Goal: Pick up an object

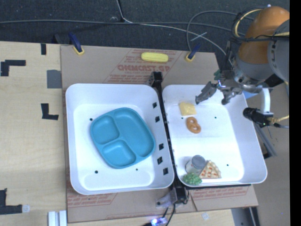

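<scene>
The right white bin [235,140] holds a yellow cheese-like block [187,108], a brown pretzel [193,125], a grey can [195,164], a pizza slice [210,170] and a green leafy piece [192,178]. My gripper [217,96] hangs over the bin's far edge, right of the yellow block. Its two dark fingers [204,93] are spread apart and there is nothing between them.
The left white bin [77,126] holds a blue divided plate [122,136]. A yellow banana-shaped toy [154,57] lies on the cardboard behind the bins. Cables loop above the arm at the upper right. A black divider [162,126] runs between the bins.
</scene>
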`<action>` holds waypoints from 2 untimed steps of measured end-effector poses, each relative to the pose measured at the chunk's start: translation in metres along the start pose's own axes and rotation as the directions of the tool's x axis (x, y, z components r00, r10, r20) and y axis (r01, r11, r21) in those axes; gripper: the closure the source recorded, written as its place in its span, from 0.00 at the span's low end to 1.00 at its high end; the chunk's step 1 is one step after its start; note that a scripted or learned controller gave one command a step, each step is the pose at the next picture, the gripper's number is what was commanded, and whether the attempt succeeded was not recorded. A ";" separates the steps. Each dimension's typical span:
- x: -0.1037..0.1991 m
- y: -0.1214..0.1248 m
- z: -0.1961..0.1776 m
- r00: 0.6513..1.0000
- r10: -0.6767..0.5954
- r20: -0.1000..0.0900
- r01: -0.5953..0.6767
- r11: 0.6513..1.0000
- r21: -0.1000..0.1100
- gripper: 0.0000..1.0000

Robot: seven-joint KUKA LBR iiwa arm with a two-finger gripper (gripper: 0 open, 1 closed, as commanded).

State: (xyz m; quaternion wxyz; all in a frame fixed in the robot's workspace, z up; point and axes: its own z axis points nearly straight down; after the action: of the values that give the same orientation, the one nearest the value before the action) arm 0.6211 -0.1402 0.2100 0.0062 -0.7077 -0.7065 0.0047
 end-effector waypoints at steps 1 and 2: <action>0.000 0.003 -0.009 1.000 -0.003 0.002 0.003 1.000 -0.014 0.00; -0.001 -0.003 0.054 1.000 -0.003 0.003 0.003 1.000 -0.009 0.00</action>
State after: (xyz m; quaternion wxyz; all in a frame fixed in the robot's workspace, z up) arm 0.6177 -0.1410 0.1560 0.0020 -0.7068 -0.7075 0.0024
